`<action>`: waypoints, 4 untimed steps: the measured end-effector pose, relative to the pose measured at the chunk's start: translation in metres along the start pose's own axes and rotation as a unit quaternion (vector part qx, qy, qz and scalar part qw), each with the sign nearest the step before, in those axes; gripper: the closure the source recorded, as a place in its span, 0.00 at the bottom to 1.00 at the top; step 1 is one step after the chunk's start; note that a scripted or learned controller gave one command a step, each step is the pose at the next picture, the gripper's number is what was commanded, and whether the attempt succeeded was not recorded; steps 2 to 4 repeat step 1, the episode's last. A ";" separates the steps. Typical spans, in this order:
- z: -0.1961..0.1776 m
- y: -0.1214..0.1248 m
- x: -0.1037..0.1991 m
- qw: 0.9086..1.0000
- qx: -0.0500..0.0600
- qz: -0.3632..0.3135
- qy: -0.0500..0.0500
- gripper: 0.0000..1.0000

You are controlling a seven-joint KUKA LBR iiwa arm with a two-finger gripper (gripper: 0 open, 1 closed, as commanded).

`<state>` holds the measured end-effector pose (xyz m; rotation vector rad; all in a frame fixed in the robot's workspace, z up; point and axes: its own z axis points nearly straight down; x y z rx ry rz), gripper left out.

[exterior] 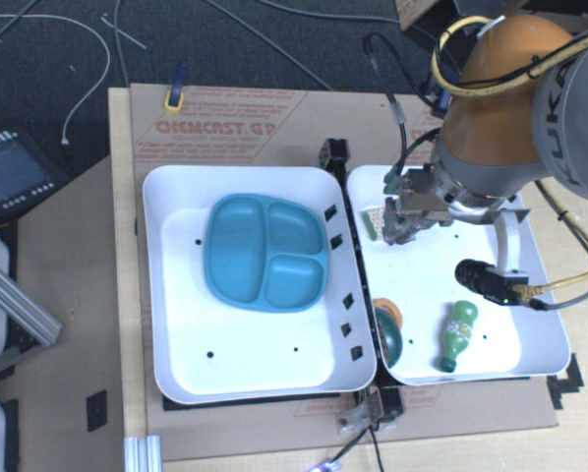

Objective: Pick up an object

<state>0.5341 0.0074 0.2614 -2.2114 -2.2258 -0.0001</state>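
Observation:
My gripper [402,229] hangs low over the back left part of the right bin [540,357]. Just to its left, a small green and white object [372,224] lies against the bin's left wall, partly hidden by the gripper. A green bottle [456,335] lies near the front of the same bin. In the front left corner of that bin rests a teal and orange object [387,327]. No object is visibly held.
The left bin [176,342] holds a blue divided plate [266,252] in its back half. Black clips line the divider [351,264] between the two bins. The arm's orange band [505,77] looms over the right bin's back edge.

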 end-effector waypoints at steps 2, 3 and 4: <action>0.004 -0.014 0.055 1.000 0.000 0.000 0.000 1.00; 0.004 -0.014 0.055 1.000 0.000 0.000 0.000 1.00; 0.004 -0.014 0.055 1.000 0.000 0.000 0.000 1.00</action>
